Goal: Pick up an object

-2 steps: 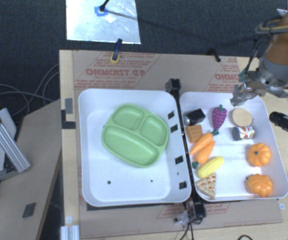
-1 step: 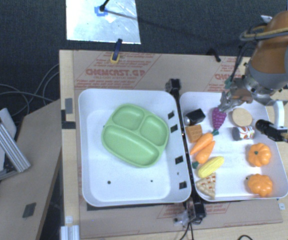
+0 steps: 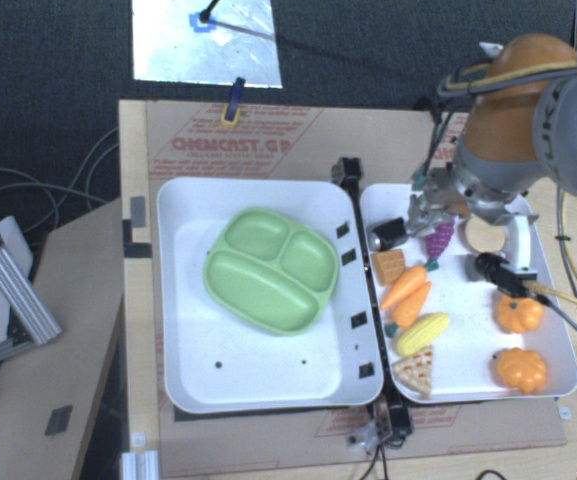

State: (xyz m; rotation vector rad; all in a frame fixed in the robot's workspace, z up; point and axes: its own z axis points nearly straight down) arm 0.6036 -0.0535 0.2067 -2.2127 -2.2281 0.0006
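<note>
The arm is reaching in from the upper right of the frame, its grey wrist and orange band hanging over the upper part of the right bin (image 3: 566,373), and the gripper (image 3: 428,211) is sitting low near that bin's upper left corner. Directly beneath and just beside it a purple toy, perhaps a bunch of grapes (image 3: 439,238), is lying on the bin floor; whether the pincer is apart, together or clamped on that toy cannot be told from this angle, since the wrist is covering the tips. Nothing is visibly hanging clear of the bin, so the pick appears not yet done. The other candidates are resting lower in the same bin: a waffle-like square (image 3: 389,265), a carrot (image 3: 405,289), a corn cob (image 3: 421,331), a pizza slice (image 3: 415,370) and two small orange pumpkins (image 3: 520,314) toward the lower right. In the centre-left of the frame, the left bin (image 3: 183,368) is holding a green divided plate (image 3: 271,270). A confirmed grasp and a lift are what appear to be left.
</note>
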